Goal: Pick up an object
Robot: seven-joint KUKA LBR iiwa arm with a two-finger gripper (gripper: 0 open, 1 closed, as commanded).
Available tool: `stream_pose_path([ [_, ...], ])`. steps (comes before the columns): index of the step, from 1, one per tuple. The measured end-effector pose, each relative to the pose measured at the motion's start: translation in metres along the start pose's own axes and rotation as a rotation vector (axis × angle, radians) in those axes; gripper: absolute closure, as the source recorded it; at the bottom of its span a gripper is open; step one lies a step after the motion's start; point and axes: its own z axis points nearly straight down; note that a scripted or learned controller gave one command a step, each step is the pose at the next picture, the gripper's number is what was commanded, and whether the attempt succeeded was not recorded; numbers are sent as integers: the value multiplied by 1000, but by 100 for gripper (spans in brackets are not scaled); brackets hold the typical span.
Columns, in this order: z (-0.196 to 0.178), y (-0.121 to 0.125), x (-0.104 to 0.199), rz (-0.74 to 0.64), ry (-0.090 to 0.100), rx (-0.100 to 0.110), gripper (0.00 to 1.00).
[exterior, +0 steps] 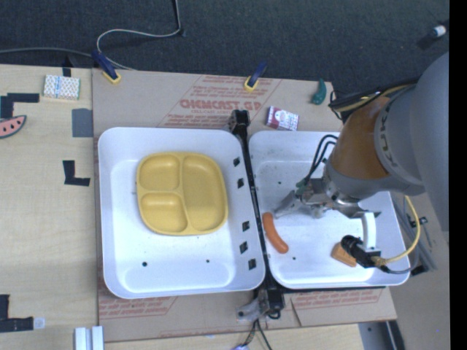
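From my remote seat I see the grey arm with its orange band (372, 148) reaching in from the right over the tabletop (44, 195), above the shallow white right-hand bin (321, 274). The shallow white left-hand bin (120, 268) beside it holds a yellow three-compartment plastic plate (181, 193). The tool (292, 201) hangs low in the right bin; whether it is apart or together I cannot tell, since the wrist hides most of it. The small orange sausage-shaped object (275, 233) lies on the bin floor just below and a little left of the tool, its long axis running from upper left to lower right. I judge it the nearest target. Another small orange piece (341, 254) sits near the bin's lower right, partly behind a black fitting, hard to make out
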Motion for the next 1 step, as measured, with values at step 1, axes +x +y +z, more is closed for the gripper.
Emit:
stream_pose_path([
  [1, 10, 80, 6, -2, 1, 0, 0],
])
